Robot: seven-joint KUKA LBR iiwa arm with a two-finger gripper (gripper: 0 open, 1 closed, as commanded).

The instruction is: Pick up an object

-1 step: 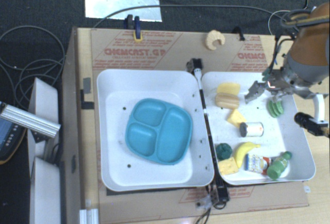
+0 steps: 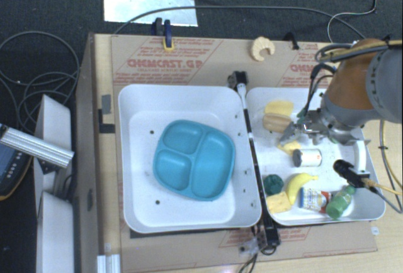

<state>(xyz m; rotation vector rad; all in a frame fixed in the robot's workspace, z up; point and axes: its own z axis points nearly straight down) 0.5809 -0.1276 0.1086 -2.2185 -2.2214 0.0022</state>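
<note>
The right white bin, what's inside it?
The right white bin holds a yellow banana, green bottle, white can, dark green lump and yellow pieces; the arm covers its far corner.

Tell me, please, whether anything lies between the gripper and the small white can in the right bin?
Nothing visible does. The gripper hangs low over the right bin, and the small white can lies just in front of it, with bare bin floor between. The banana and green bottle lie further forward, out of the way.

Robot lab: bench point(image 2: 189, 58) (2 white bins point(image 2: 135, 139)), loose cables point(image 2: 25, 70)
</note>
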